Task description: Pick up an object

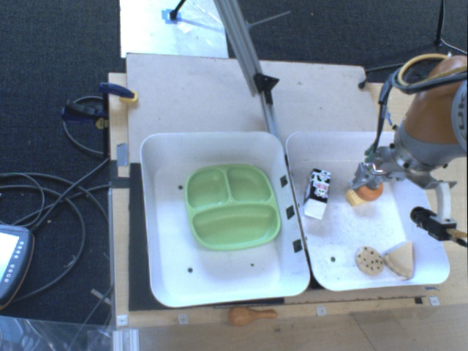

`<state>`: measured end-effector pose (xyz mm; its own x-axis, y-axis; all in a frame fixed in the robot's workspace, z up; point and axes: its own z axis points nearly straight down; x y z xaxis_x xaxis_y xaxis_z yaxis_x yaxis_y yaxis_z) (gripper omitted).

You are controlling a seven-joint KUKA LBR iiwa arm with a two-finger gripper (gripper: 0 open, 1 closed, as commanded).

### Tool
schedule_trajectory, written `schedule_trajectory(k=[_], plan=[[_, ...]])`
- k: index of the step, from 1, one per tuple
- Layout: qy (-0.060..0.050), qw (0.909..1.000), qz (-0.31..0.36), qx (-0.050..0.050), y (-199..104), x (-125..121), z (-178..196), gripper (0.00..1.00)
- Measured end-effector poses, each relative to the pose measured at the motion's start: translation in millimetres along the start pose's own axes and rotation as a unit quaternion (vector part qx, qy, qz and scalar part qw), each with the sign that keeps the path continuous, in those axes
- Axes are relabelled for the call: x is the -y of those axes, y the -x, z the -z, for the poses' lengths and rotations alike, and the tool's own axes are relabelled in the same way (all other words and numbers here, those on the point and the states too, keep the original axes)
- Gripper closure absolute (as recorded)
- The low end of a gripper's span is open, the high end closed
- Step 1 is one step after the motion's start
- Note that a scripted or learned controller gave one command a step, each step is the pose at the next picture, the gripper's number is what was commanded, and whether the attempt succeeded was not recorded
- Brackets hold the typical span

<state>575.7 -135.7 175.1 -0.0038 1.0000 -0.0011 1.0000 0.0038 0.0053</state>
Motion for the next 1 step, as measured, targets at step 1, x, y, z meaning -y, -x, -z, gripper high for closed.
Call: schedule_trajectory(k=[1], plan=[[0.001, 1.0000, 0.001, 0.000, -2.7, 7.5, 52.8, 1.00]])
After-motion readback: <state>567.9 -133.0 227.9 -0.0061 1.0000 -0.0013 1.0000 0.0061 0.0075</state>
